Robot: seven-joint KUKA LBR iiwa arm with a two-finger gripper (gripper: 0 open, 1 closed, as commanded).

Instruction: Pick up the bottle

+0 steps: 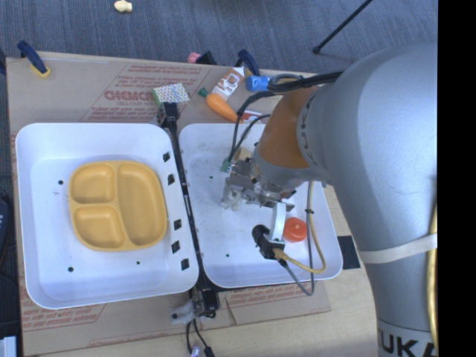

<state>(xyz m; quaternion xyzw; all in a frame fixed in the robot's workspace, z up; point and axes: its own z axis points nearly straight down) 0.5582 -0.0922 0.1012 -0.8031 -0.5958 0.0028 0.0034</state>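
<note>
Grey arm [379,162] overhangs 2 bins [44,288], 1 bottle [286,225]; tool [236,192] state perhaps indiscernible.

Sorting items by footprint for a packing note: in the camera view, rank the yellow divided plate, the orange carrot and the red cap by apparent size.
1. Yellow divided plate, by far the largest.
2. Orange carrot.
3. Red cap, partly hidden, so its rank against the carrot is unsure.

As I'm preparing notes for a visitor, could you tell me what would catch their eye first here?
The big grey arm reaches in from the right, its pincer low over the right bin. A yellow divided plate sits in the left bin, and a bottle with an orange cap lies beside the arm.
</note>
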